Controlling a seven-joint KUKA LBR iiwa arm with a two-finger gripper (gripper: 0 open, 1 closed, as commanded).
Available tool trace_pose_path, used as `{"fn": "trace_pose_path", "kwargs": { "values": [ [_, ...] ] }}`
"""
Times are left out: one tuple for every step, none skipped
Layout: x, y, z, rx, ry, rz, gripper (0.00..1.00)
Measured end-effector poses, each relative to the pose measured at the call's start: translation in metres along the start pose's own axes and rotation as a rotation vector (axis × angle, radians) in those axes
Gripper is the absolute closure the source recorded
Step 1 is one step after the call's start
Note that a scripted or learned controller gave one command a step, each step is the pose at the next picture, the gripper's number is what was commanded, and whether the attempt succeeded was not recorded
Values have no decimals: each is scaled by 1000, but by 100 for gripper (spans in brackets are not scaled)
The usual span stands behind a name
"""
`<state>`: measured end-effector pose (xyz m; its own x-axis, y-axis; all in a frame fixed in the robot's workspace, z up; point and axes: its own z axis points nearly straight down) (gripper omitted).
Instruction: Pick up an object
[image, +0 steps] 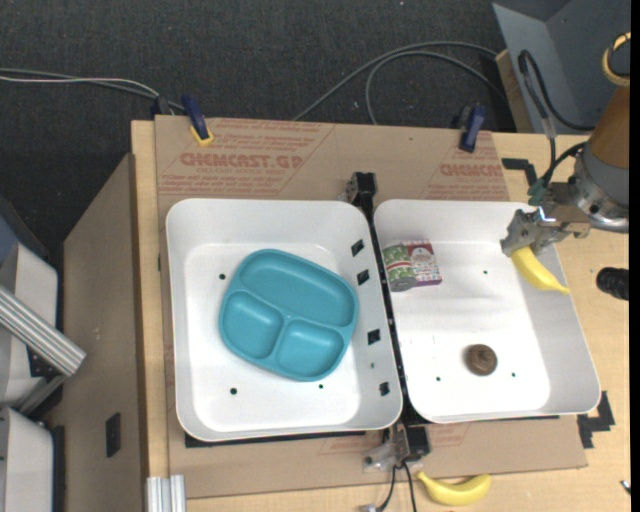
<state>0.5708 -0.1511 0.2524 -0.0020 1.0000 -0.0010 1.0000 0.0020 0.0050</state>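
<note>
— So, where is the arm now?

— It reaches in from three o'clock. The gripper (533, 232) is over the right white shallow bin (560, 390), near the rim at about two o'clock of that bin. Between its fingertips I see the upper end of a yellow plastic banana (541, 271); the fingers are pressed on it, and the rest of the fruit hangs down and to the right, tilted.

— Why there, at the edge?

— I think the banana lay against the bin wall, so the gripper took the end it could reach. The hold is at one tip only, so in my opinion the banana can swing or slip out.

— What else is in this bin?

— A small flat packet with green and red print (411, 265) at ten o'clock, close to the divider, and a small round brown object (481, 359) near six o'clock. Both are well apart from the gripper, so nothing blocks the way up.

— And the other bin?

— The left white shallow bin (190, 400) holds a teal plastic plate with three compartments (288, 314), about in the middle. One more yellow banana-like thing (456, 488) lies outside, at six o'clock on the cardboard bench (250, 150), below the bins.
</note>
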Motion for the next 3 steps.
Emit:
{"fn": "trace_pose_path", "kwargs": {
  "values": [
    [50, 6, -4, 2, 2, -4, 100],
    [100, 9, -3, 6, 4, -5, 100],
    [161, 18, 11, 8, 4, -5, 100]
  ]
}}
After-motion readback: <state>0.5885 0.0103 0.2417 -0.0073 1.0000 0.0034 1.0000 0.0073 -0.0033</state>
